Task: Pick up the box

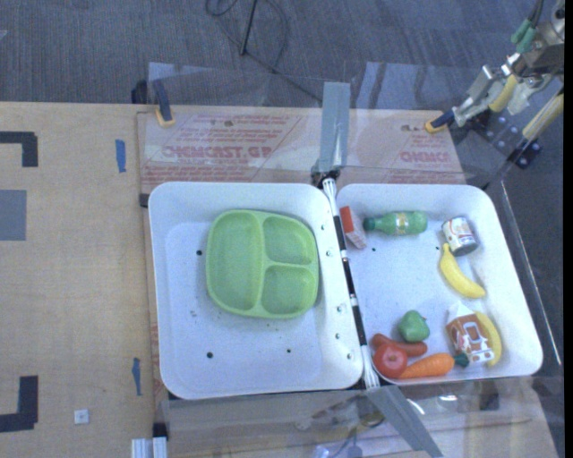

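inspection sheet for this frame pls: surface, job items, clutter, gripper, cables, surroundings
surface: wooden bench bearing left bin and right bin, side by side.
job's things: box, orange and white, near the right bin's front right corner, lying partly over a banana.
clutter: right bin holds green bottle, can, yellow banana, green pepper, tomato, carrot, small red carton by the divider. Left bin holds green divided plate.
grippers: gripper at top right, beyond the bins, apart from the box; open or shut not discernible.
cables: dark cable on the floor, top centre.
surroundings: grey carpet; blue tape marks on the bench.
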